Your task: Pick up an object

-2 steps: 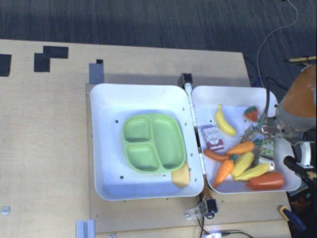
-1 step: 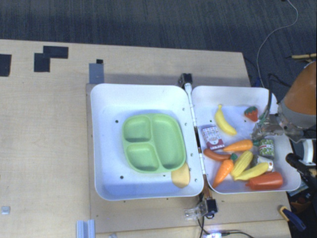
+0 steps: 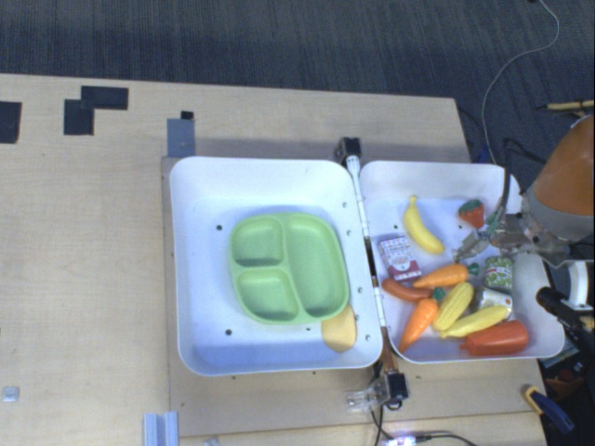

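The right bin (image 3: 437, 179) holds a pile of toy food: a yellow banana (image 3: 422, 228), a strawberry (image 3: 472, 214), two carrots (image 3: 441, 276) (image 3: 418, 321), a corn cob (image 3: 454, 306), a yellow pepper (image 3: 478, 321), a red pepper (image 3: 497, 338), a red chili (image 3: 402, 292), a purple packet (image 3: 398, 255) and a green packet (image 3: 497, 273). My gripper (image 3: 474, 242) hangs low over the bin's right half, between the strawberry and the upper carrot. Nothing is visible between its fingers.
The left bin (image 3: 200, 277) holds a green three-compartment plate (image 3: 288, 267) and a yellow-orange piece (image 3: 340, 331) at the plate's lower right corner. A black post (image 3: 350, 148) stands at the back between the bins. The arm (image 3: 569, 193) comes in over the right bin's right rim.
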Tool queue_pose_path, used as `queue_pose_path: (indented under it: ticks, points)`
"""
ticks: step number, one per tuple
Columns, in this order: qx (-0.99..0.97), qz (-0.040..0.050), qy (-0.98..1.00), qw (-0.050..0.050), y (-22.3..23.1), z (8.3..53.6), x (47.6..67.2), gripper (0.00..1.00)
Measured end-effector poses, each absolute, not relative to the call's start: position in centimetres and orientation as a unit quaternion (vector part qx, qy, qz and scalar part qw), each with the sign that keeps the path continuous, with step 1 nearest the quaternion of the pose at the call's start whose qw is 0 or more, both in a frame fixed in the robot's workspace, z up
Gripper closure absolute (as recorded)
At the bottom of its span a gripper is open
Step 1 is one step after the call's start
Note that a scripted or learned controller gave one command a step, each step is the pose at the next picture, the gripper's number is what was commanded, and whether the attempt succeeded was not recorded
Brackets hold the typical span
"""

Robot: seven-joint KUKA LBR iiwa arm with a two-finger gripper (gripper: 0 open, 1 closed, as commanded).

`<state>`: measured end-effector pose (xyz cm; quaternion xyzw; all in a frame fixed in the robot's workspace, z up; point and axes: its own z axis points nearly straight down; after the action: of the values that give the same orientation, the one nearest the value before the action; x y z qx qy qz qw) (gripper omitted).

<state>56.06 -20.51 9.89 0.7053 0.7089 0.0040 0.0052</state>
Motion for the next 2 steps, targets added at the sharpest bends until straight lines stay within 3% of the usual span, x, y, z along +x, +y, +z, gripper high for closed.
queue_pose_path:
  ticks: [1, 2]
  points:
    - [0.705, 0.0053, 0.709, 0.007, -20.47, 11.02, 56.23, 1.0]
    - [0.704, 0.0052, 0.71, 0.007, -20.46, 11.0, 56.22, 0.0]
